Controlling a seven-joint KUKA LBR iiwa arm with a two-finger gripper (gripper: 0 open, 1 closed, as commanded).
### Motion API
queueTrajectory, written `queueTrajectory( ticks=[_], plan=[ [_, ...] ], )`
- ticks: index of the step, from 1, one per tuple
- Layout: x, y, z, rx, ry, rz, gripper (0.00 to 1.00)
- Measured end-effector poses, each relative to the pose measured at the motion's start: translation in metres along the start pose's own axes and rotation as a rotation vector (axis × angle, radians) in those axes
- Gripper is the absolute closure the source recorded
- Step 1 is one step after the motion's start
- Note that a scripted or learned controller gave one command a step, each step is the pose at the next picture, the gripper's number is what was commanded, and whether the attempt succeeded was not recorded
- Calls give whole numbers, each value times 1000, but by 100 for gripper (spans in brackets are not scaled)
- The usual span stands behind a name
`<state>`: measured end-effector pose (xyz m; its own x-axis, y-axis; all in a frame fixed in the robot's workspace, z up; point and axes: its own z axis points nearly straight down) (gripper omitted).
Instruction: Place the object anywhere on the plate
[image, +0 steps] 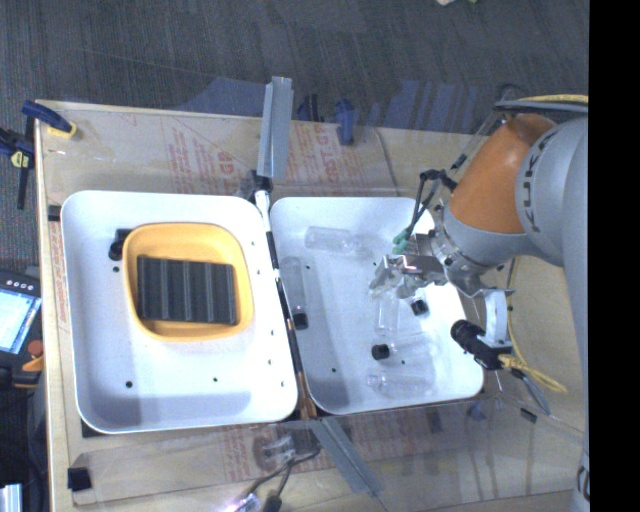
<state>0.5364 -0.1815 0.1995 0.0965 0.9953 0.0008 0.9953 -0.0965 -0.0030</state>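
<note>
End effector (400, 275), grasp state I cannot tell, hangs over the right bin (330, 385) above clear plastic objects (385, 318); the yellow plate (188, 278) lies well apart to its left, in the left bin (100, 400).

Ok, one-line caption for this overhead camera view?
KUKA arm's gripper over clear objects in the right bin; yellow plate holding a dark slatted insert waits in the left bin.

I see the left bin (100, 390) lit bright and even from overhead — nearly washed out near its rim. Soft shadows fall just beside the yellow plate (187, 240). Beyond the bin, the floor goes dim and grainy — slightly blurred.
</note>
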Motion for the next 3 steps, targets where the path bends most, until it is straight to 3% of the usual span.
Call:
queueTrajectory(
  ticks=[1,2,3],
  plan=[
    [52,-6,-44,-1,0,-89,100],
    [110,30,-14,-1,-2,-280,100],
    [145,46,8,2,0,-555,100]
  ],
)
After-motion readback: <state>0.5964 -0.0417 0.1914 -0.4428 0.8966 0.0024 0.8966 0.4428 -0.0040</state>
